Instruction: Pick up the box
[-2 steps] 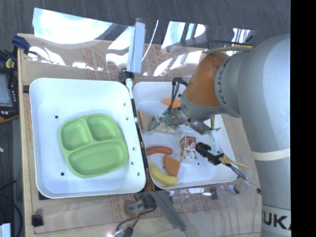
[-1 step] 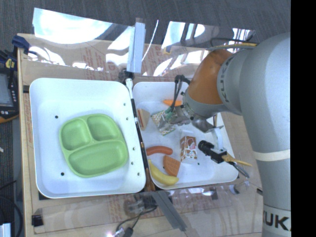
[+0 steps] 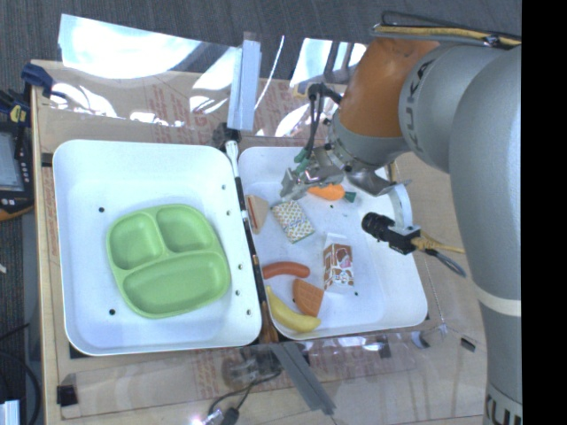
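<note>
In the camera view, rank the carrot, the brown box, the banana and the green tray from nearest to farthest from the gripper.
Measured from the gripper, at the right bin's far end:
1. Carrot, right beside the gripper.
2. Brown box, mid-bin, toward the near side.
3. Banana, at the right bin's near edge.
4. Green tray, across in the left bin.

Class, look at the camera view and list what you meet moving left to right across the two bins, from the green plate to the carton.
Green divided plate → sandwich → patterned box → brown carton.
</note>
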### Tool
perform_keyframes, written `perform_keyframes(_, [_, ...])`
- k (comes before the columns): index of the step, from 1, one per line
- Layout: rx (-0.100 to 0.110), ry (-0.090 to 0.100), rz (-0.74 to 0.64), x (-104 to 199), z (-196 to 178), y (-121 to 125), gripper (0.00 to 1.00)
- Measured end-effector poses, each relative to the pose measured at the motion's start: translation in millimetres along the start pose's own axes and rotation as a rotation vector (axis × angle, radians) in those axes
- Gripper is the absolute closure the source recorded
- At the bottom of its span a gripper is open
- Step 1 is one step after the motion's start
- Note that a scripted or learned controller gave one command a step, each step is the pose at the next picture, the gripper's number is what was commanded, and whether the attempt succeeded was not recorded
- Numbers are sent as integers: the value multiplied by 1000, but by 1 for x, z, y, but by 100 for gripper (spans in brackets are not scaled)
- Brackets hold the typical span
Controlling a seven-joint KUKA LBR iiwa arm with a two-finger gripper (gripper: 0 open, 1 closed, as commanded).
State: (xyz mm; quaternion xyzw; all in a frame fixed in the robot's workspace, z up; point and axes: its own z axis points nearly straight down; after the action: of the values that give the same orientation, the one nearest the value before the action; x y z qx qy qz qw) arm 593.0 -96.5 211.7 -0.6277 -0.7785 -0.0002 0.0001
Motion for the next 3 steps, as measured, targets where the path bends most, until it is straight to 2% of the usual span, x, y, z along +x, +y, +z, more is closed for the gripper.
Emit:
perform_keyframes(1, [2, 0, 0, 0, 1, 0, 0])
perform_keyframes(2, [-5, -5, -7, -43, 116, -5, 0])
perform_keyframes(3, [-6, -7, -10, -44, 105, -5, 100])
